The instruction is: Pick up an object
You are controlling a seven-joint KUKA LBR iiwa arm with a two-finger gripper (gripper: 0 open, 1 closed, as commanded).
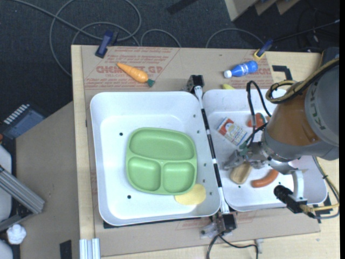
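The big grey and orange arm (302,123) reaches in from 3 o'clock and hangs low over the right bin (237,201). Its gripper (249,156) sits in the middle of that bin, and I cannot tell if it is apart or together, because the arm hides much of it. Right under the gripper, at about 6 o'clock from it, lies a tan bread-like piece (240,173). Just beside that, toward 3 o'clock, lies a red-orange sausage (264,179). At 11 o'clock from the gripper lies a small white packet (233,131) with a picture on it. Nothing can be seen held up off the bin floor. The left bin (108,144) holds a green tray (160,159) with three parts, and a pale yellow round thing (191,196) touches the tray's corner at 5 o'clock. Outside the bins, at 12 o'clock on the bench (86,198), lie a toy carrot (134,72) and a small blue and white bottle (241,69).
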